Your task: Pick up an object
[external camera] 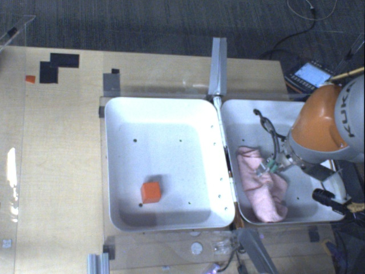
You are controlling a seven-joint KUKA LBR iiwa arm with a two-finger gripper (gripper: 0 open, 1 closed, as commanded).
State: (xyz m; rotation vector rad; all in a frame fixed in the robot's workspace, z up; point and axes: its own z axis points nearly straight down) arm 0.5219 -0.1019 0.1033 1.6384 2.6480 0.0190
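The pink cloth (259, 184) lies in the right bin (245, 116), in the lower right of the frame. It is soft and all bunched up, with its long side running down toward the bottom wall of the bin. That is most likely the thing to pick up, because the arm is right over it.

The pincer (268, 167) is down at the cloth's top right edge. It looks like it is touching the cloth there. The tips are small and dark against the folds, so I cannot tell if it is wide or narrow, or if any cloth is caught in it. The arm (322, 124) comes in from the right side of the frame, and its big orange part hangs over the right half of that bin. A thin dark cable (268, 127) curls down from the arm toward the pincer.

In the left bin (122, 153), near the bottom, sits a small orange block (151, 192). It is well apart from the cloth, with the two bin walls between them. Nothing else lies close to the cloth, so nothing blocks the way. The cloth is floppy, though, so I think it could slip out if only a thin fold gets pinched.

The bins sit on a light wood table (57, 170). Some black marks (57, 66) are at its upper left.
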